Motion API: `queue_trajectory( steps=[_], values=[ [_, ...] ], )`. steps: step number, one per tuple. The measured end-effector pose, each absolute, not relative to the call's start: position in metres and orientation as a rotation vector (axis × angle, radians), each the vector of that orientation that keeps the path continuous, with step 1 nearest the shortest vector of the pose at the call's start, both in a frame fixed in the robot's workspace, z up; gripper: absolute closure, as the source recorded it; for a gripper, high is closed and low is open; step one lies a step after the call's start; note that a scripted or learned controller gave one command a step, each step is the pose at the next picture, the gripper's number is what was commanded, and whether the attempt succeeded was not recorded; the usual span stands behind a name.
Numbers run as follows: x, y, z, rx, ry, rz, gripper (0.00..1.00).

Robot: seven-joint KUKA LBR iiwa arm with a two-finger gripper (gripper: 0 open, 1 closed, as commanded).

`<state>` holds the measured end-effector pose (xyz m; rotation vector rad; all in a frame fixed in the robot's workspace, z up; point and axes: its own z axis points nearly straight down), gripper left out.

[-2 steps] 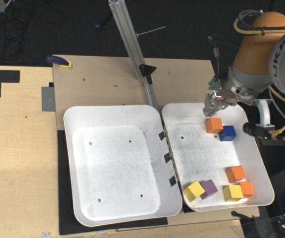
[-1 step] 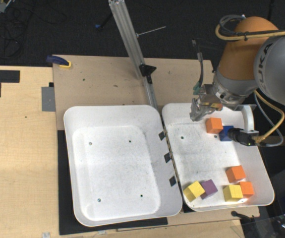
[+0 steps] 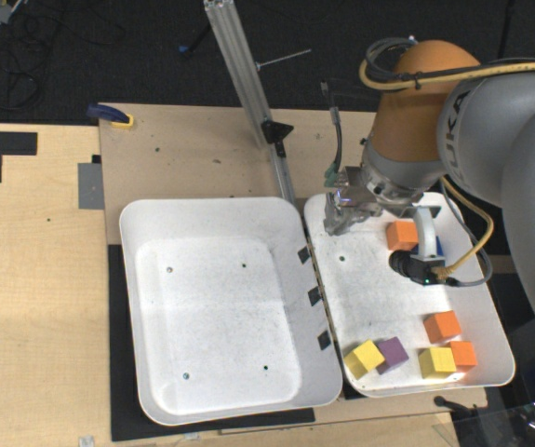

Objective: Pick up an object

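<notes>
My gripper (image 3: 341, 216) hangs low over the far left corner of the right bin (image 3: 341, 277), above bare white floor. Nothing shows in it. The closest object is an orange block (image 3: 401, 236), a little to its right and apart from it. Along the bin's near edge lie a yellow block (image 3: 364, 358) touching a purple block (image 3: 393, 351). Further right there are a second yellow block (image 3: 437, 361) and two more orange blocks (image 3: 442, 325) (image 3: 464, 354).
The left bin (image 3: 146, 222) stands beside the right one, with black clips (image 3: 314, 295) along the shared edge. A slanted aluminium rail (image 3: 247, 82) rises behind the bins. The arm's grey and orange body (image 3: 434, 110) covers the right bin's far right side.
</notes>
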<state>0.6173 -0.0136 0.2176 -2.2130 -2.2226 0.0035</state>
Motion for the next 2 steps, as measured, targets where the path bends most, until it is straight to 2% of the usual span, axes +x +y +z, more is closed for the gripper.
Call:
queue_trajectory(
  steps=[2],
  values=[
    [0.607,0.092,0.206,-2.213,-2.221,0.005,1.0]
  ],
)
